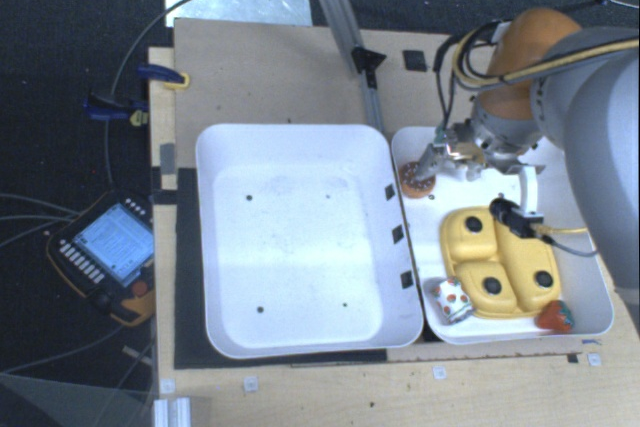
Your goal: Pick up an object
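Presently we find the jaws (428, 165) low over the donut (415, 179) at right bin (600, 315) far-left corner | spread: cannot tell | yellow toy (498, 261) untouched, likely next.

Left shallow white plastic bin (215, 245) sits beside its twin (600, 310) on the tan bench board (260, 65). Handheld pendant with a lit blue screen (108, 250) lies left on dark carpet (cables trailing). Blue-handled clamp (160, 75) grips the board's left edge.
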Controlling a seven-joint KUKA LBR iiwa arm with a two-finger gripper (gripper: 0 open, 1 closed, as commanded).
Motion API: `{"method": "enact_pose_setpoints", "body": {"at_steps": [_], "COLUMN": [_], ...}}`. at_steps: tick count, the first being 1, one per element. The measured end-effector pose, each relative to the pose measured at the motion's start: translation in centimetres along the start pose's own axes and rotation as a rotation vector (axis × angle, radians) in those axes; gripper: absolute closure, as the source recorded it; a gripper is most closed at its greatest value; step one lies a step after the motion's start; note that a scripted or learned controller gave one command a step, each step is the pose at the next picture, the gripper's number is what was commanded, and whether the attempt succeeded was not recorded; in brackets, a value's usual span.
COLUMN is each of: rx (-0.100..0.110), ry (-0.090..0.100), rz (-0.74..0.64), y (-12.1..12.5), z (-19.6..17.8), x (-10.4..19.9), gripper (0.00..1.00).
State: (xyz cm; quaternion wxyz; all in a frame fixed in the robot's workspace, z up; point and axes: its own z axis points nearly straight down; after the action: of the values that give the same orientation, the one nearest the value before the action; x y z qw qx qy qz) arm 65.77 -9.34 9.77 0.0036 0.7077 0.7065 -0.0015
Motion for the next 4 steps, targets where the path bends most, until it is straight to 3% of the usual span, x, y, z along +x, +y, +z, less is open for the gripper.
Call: {"method": "enact_pose_setpoints", "body": {"at_steps": [1,3,4], "rx": [-0.003,0.000,0.001], "ry": [0.003,0.008,0.008], "rz": [-0.002,-0.007,-0.008], "y": [0.1,0.1,0.2], "z": [-1.0,-13.0,-14.1], "x": [0.2,1.0,1.0], "gripper": [1.00,1.00,1.00]}}
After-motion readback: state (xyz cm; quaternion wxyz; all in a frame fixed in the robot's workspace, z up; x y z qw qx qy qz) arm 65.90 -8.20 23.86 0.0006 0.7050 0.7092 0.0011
